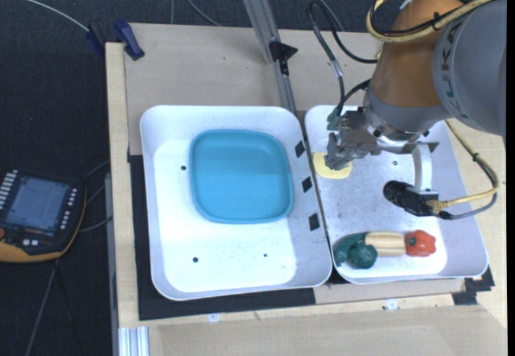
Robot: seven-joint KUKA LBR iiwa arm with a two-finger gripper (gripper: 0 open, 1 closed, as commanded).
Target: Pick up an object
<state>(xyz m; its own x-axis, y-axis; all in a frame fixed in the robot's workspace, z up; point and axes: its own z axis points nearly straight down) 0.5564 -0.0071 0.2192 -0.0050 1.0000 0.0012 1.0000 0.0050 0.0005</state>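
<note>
A single fixed camera looks down at a slant from above the table [209, 56], far enough back to take in both white bins, the left bin [161, 209] and right bin [467, 250], plus dark floor along the left.

grey arm [483, 64] with orange band, yellow and black cables

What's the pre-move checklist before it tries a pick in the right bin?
1. Gripper over a target: ok, it sits above the pale yellow round piece near the right bin's left wall.
2. Jaw state: cannot tell.
3. Object held: cannot tell.
4. Nearby clutter: ok, the green lump, tan cylinder and red piece lie apart at the front edge.
5. Blue square plate in the left bin: ok, out of the way.
</note>
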